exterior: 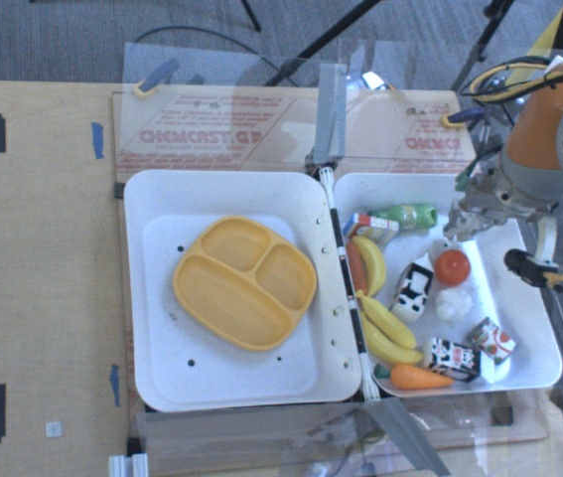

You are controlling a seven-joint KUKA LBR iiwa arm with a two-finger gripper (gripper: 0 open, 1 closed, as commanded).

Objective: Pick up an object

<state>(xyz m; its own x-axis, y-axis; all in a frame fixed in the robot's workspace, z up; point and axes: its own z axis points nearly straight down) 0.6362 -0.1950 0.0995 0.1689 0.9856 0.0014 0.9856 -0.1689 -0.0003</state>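
Down at the near edge of the surface [43,266] we see the two white bins sitting side by side. We start with the biggest things. Our left bin [152,217] holds one big yellow plate [245,282] with three parts in it. Our right bin [534,351] is full of small toys, all close together.

Our arm [549,132] is grey with an orange band, and it reaches in over the far right corner of the right bin. Our gripper [467,219] hangs low there, just beside a red ball [452,266]. We cannot tell if it is apart or together, and we see nothing in it.

Next come the smaller things. Two yellow bananas [385,331] lie along the left side of the right bin. A green bottle [405,215] lies near the far wall, close to the gripper. An orange carrot [422,377] lies at the near wall. A little black and white cow box [413,291] stands between the bananas and the red ball.

We think the pick could go wrong. The toys touch each other, so the gripper might bump one and push it away. The red ball is round and might roll out. The bin wall is close too, so the gripper might hit it.
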